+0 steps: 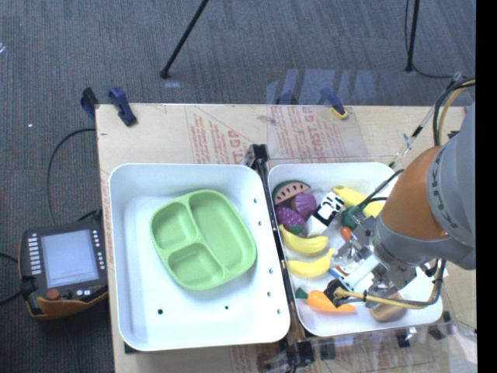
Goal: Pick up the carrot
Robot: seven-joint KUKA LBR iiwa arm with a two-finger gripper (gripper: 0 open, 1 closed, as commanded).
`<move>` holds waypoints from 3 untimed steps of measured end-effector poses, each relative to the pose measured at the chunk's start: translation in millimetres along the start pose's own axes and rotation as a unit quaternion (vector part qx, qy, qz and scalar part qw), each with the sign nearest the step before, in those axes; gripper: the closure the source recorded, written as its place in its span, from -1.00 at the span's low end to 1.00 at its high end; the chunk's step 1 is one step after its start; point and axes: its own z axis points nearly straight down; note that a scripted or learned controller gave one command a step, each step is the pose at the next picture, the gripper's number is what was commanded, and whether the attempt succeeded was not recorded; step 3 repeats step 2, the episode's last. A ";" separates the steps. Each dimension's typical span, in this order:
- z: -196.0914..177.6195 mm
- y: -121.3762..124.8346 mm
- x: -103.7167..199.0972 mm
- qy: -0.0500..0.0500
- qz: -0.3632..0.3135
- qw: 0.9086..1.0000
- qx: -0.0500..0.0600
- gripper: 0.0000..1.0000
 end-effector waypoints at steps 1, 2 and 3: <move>-36.0 -56.1 33.4 0.002 -0.102 0.995 -0.002 -1.00; -35.3 -25.8 15.1 0.000 -0.244 0.970 -0.001 -1.00; -35.3 -25.8 15.1 0.000 -0.244 0.970 -0.001 -1.00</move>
